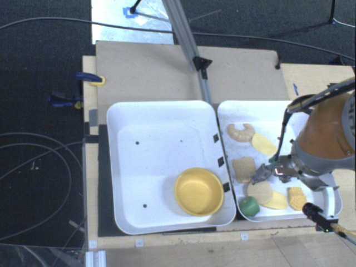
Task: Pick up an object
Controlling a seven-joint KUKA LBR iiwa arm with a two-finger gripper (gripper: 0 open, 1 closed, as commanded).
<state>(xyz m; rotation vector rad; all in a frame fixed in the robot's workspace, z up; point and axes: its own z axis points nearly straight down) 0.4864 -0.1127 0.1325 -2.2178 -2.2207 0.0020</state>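
The approach step is judged to be in hand. The gripper (pixel 260 175) is seen low in the right bin (pixel 278 111), beside the tan bread slice (pixel 243 168) and just above the round cracker (pixel 261 192) near the front edge. Its state cannot be told. A green apple (pixel 250 206) lies at the front left corner. Next, a descent squarely over one item is called for. A yellow bowl (pixel 199 191) sits in the left bin (pixel 161 143).
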